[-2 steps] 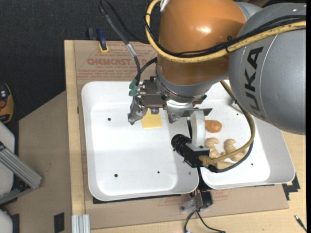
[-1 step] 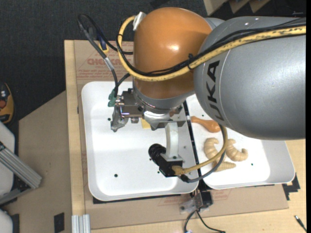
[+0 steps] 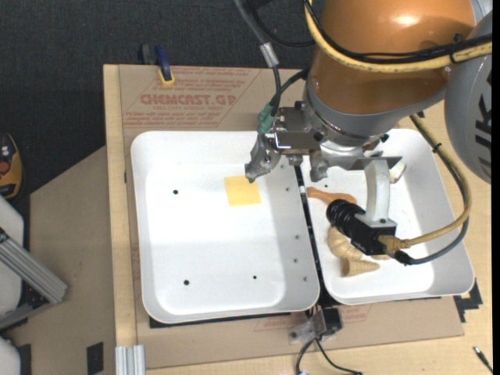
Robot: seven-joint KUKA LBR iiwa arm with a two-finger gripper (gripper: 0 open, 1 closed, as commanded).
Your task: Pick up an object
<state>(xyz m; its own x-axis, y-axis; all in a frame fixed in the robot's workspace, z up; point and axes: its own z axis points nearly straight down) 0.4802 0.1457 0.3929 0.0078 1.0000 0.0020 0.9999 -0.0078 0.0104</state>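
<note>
Gripper [image 3: 258, 165] low over left bin [image 3: 195, 264], tip at yellow square's [image 3: 243, 191] upper corner. Apart or together, can't tell. Beige piece [image 3: 353, 258], orange piece [image 3: 319, 194] in right bin [image 3: 426, 205].

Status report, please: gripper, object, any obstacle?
Gripper low over left bin, at the far right corner of yellow square. Square lies flat, not held. Nothing on top of it.

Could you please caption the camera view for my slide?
Gripper at a yellow square's corner in the left bin; beige pieces lie in the right bin.
</note>
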